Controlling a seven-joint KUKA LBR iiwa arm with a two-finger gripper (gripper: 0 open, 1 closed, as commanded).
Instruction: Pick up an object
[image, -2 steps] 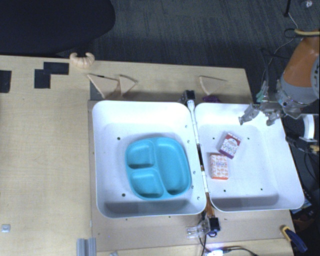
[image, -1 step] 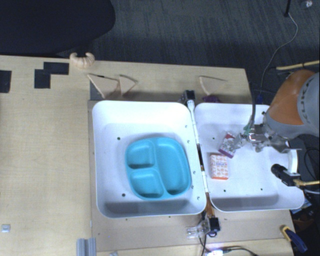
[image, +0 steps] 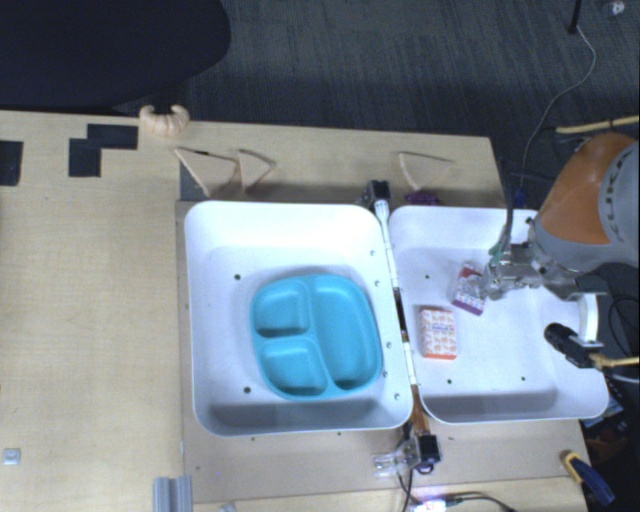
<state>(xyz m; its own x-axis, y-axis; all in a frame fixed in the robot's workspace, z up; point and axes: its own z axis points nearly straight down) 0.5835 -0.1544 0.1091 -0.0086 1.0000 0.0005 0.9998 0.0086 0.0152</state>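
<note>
- The left bin (image: 215, 330) bears a blue divided tray (image: 315, 335) in its middle.
- In the right bin (image: 540, 390), a small orange-patterned packet (image: 438, 332) lies flat near the left wall.
- Just beyond it, the gripper (image: 487, 285) clasps a small purple-and-red packet (image: 468, 290), tilted, between its fingers.
- Behind the bins, wooden wedges (image: 225, 168) stand on the bench (image: 90, 320).

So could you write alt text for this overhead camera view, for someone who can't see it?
A grey robot arm reaches from the right into the right white bin, its gripper by a small clear packet, with an orange patterned packet nearby. The left white bin holds a blue divided tray.
</note>
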